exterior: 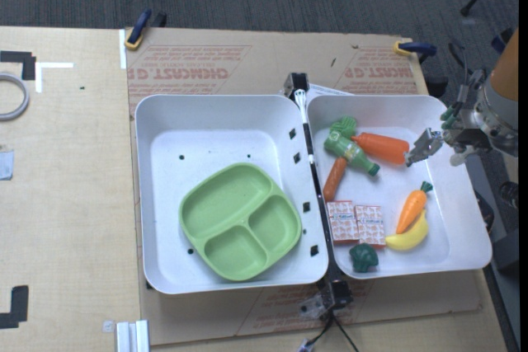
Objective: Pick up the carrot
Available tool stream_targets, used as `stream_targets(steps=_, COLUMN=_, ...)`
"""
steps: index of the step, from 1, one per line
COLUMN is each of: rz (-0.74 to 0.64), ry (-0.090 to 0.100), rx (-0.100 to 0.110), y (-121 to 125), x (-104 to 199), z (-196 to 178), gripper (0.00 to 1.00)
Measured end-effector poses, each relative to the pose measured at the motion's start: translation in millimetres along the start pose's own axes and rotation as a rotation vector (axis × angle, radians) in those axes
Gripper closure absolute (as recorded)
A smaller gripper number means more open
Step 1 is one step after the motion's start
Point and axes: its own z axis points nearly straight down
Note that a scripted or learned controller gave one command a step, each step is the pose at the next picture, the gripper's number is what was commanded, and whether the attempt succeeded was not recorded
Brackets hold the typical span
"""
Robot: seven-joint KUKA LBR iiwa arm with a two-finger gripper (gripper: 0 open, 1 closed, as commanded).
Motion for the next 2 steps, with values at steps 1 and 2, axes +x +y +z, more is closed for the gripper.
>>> stream_targets(steps=1, rz=-0.167, ry=0.001, rx=-0.001, y=-12, x=8, z=147, gripper=0.0)
stream_targets(steps=2, rz=-0.322, ry=0.0, rx=-0.002, y=-55, x=9, z=147, gripper=0.0)
